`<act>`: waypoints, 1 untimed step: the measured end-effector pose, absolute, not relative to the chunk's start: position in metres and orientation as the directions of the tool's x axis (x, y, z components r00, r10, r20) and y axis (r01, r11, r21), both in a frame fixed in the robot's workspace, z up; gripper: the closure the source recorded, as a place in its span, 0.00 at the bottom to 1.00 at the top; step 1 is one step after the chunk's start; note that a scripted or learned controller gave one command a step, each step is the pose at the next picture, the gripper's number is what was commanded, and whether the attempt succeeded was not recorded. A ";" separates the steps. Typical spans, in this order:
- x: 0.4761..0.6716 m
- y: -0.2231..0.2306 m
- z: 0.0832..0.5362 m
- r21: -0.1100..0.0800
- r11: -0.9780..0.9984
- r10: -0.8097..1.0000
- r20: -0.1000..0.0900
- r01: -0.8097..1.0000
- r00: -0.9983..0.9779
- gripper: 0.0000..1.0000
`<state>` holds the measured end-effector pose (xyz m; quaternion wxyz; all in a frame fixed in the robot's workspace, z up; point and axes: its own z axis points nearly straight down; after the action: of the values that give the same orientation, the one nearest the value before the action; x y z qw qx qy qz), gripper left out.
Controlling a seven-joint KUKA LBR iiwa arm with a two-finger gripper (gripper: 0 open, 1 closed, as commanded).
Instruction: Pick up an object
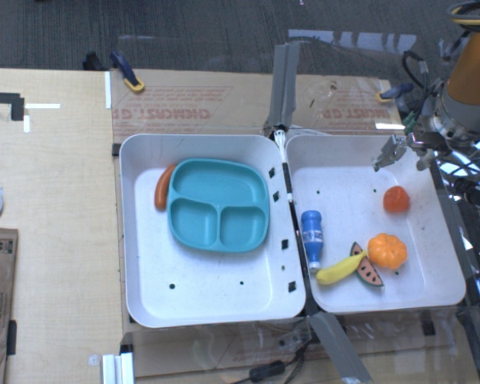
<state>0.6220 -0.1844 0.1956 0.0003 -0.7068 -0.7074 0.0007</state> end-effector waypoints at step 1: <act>0.610 -0.209 0.105 -0.003 0.002 1.000 0.003 1.000 -0.002 0.00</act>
<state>0.6104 -0.2091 0.1050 0.0018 -0.7063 -0.7079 0.0000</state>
